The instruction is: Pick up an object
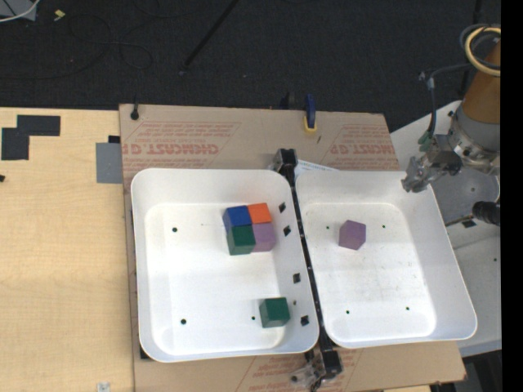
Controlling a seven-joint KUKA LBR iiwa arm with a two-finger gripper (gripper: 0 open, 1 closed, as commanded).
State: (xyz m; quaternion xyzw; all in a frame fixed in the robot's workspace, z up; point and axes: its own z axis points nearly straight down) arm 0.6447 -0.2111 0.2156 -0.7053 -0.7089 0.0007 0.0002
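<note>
Plainly the hand (415,178), its grip state impossible to tell, should descend squarely over the nearby lone purple cube (352,235) before closing.

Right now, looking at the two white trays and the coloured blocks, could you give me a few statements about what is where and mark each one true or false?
1. The purple block lies alone in the right bin. True.
2. The left bin holds four blocks clustered together plus one separate green block. True.
3. The orange block sits in the right bin. False: it is in the left bin's cluster, beside the blue block.
4. The gripper is holding the purple block. False: it is at the right bin's upper right edge, apart from the block.
</note>
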